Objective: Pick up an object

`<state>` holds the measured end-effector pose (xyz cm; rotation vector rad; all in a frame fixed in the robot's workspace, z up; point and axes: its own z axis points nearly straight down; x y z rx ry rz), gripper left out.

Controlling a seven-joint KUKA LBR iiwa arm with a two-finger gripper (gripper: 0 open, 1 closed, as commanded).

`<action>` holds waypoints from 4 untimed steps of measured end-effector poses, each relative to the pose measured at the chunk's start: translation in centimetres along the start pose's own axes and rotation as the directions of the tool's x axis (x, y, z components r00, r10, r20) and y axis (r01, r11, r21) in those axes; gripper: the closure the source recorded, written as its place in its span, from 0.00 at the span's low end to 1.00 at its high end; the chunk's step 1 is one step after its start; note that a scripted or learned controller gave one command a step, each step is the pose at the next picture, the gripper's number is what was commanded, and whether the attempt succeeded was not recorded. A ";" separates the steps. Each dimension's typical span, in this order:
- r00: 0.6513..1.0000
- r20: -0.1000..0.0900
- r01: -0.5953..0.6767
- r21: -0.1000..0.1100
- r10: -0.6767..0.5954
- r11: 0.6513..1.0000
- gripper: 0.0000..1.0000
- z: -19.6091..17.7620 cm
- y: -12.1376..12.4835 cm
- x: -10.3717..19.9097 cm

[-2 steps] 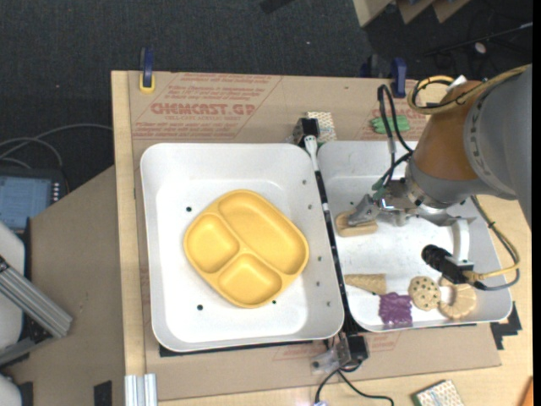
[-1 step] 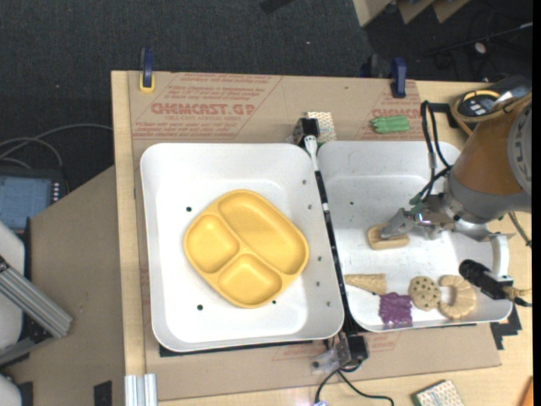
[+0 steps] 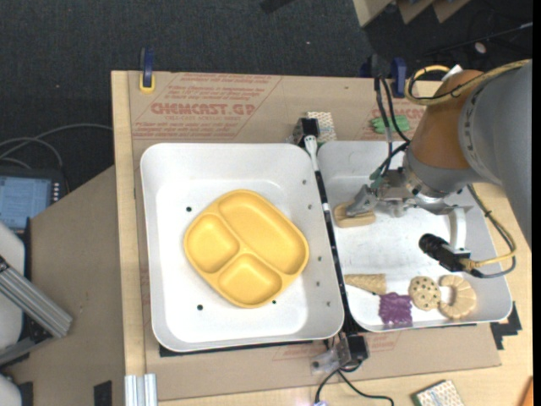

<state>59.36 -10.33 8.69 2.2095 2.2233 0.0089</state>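
The tan food piece (image 3: pixel 354 216) lies at the left wall of the right bin (image 3: pixel 406 252), centre-right of the frame. The gripper (image 3: pixel 365 201) sits directly over it; whether it is spread or pinching cannot be told. Risk: contact with the wall may deflect the grasp.

The light was bright and even, falling from overhead, and the two white bins (image 3: pixel 161 227) shone almost washed out, the corners of the left one palest. Shadows were soft and short: a faint one lay under the yellow tray (image 3: pixel 245 245), a darker one beneath the arm (image 3: pixel 473 117) on the right bin's floor. The picture was slightly grainy and soft, and small print on the cardboard (image 3: pixel 203 100) blurred. The dark carpet (image 3: pixel 68 41) stayed dim
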 end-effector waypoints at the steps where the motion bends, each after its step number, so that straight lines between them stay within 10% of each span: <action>1: 1.000 0.003 -0.014 0.008 0.014 1.000 0.00 0.0 -3.7 -9.1; 2: 1.000 -0.001 0.001 0.000 -0.001 1.000 0.00 0.0 -0.6 -0.7; 3: 1.000 0.000 -0.004 -0.002 0.004 1.000 1.00 -1.1 -0.6 -1.1; 4: 1.000 0.000 -0.004 0.000 0.004 1.000 0.00 -1.1 -0.7 -1.1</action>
